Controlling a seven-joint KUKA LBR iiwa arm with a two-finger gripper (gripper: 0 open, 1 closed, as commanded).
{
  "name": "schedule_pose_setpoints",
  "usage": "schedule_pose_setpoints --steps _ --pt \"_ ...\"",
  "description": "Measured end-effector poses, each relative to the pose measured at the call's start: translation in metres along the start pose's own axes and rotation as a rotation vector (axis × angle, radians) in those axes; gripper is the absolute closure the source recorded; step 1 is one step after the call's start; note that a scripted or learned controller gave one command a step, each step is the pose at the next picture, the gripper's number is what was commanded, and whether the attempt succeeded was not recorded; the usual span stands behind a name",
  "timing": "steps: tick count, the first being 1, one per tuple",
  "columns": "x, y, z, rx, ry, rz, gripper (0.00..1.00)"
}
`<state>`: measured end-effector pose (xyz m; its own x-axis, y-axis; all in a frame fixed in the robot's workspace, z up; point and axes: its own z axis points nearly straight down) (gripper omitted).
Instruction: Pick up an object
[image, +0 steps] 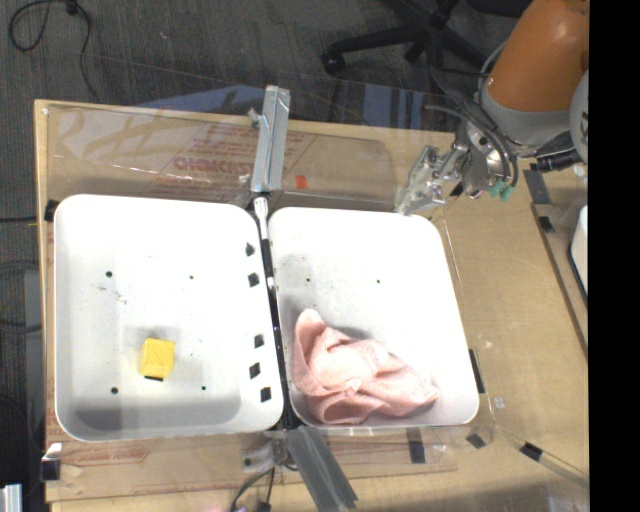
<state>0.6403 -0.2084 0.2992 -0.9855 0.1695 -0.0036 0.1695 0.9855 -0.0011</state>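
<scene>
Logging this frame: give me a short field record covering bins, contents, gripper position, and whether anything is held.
left bin: shallow white bin, holds a small yellow block near its front
right bin: shallow white bin, holds a crumpled pink cloth in its front half
gripper: two-finger gripper above the back right corner of the right bin, apart from both objects
held object: nothing seen between the fingers
task status: pick not yet done; block and cloth both lie in their bins
</scene>
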Motion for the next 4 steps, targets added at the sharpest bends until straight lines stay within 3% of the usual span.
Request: schedule_pose_setpoints --steps 1,2,3,4 --pt "0.001 0.001 0.075 -0.001 0.003 -0.108 1.0" --pt "0.0 0.002 0.063 0.0 0.0 -0.112 1.0" --pt "0.03 0.017 0.027 -0.001 0.003 -0.295 1.0" --pt "-0.003 0.001 0.087 -0.002 0.003 -0.467 1.0"
